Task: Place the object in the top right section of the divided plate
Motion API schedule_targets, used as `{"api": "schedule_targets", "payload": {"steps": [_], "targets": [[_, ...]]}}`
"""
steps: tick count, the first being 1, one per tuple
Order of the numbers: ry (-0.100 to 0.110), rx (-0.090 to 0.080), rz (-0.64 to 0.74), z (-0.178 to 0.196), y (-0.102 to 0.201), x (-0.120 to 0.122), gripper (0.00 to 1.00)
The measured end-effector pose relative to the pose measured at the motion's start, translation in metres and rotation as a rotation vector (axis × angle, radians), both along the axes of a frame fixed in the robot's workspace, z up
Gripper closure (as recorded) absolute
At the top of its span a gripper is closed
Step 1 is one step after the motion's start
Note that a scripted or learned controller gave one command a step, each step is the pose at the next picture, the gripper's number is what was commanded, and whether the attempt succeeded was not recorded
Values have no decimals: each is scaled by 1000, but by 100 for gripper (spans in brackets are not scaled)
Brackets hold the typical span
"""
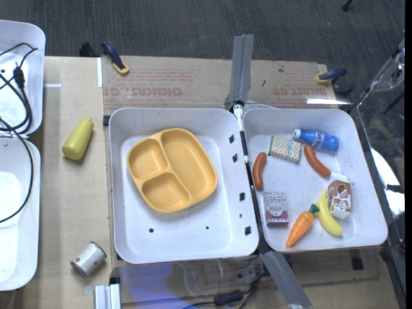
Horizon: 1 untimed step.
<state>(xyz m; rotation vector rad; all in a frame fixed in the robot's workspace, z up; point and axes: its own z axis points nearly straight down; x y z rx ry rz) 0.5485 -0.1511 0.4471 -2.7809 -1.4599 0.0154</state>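
A yellow divided plate point(171, 170) lies in the left white bin point(129, 237); its three sections hold nothing. The right white bin point(367, 237) holds the loose items: a red-orange sausage point(259, 170) near the divider, a speckled cracker packet point(284, 148), a blue bottle point(317, 140) lying on its side, a second sausage point(317, 161), a small red box point(275, 208), a carrot point(300, 227), a banana point(329, 219) and a brown-and-white carton point(339, 198).
On the bench left of the bins lie a yellow mustard bottle point(78, 139) and a small tin can point(88, 258). Blue-and-yellow clamps point(114, 57) grip the back edge. White basins with black cables point(16, 95) stand at far left.
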Motion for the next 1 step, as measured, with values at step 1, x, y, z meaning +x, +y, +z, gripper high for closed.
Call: {"api": "schedule_targets", "payload": {"steps": [1], "targets": [[-4, 4, 231, -7, -47, 2, 0]]}}
